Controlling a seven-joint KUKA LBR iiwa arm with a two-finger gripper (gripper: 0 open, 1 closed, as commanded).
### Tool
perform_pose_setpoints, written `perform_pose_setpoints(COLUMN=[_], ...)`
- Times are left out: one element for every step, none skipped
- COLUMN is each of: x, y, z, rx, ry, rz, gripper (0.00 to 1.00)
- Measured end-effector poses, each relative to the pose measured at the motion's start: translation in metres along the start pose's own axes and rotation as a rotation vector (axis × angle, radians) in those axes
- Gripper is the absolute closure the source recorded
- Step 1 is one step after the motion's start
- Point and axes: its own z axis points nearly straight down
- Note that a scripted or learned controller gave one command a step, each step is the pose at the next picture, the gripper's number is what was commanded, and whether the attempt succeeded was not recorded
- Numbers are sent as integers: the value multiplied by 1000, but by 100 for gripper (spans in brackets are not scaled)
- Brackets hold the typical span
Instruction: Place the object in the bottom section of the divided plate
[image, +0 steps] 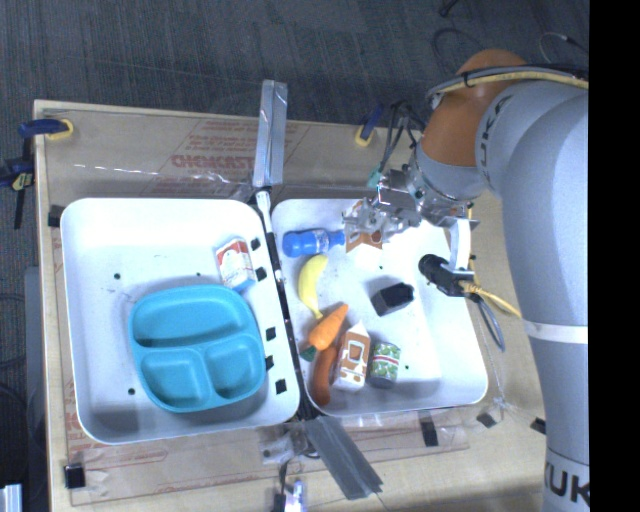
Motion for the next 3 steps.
perform_pose_setpoints(x=[82, 151, 160], y=[-14, -63, -140], z=[7, -38, 2], rx=[2, 0, 3], ry=[-1, -2, -2], rz=[-305, -373, -78], gripper=[100, 100, 100])
